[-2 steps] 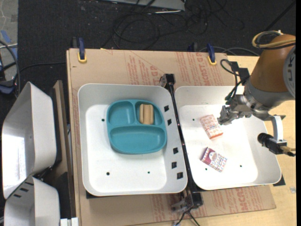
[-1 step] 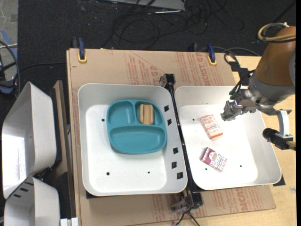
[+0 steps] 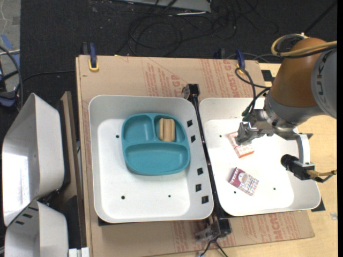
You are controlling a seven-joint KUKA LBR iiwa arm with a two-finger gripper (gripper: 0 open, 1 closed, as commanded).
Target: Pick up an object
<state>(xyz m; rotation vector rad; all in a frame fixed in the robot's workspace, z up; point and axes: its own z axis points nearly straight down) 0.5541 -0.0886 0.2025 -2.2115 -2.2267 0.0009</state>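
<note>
Over the right bin [image 3: 305, 199], the arm [image 3: 300, 79] angles down-left.

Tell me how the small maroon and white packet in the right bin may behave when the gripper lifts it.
The small maroon and white packet lies flat and looks thin, so it is probably light and may bend. Its printed surface seems smooth, perhaps slippery. It is unlikely to roll in the right white bin.

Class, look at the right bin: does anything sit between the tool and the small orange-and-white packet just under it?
Nothing visible does. The tool hangs directly over the upper end of the orange-and-white packet in the right bin. The purple packet lies apart, nearer the camera, off that path.
</note>
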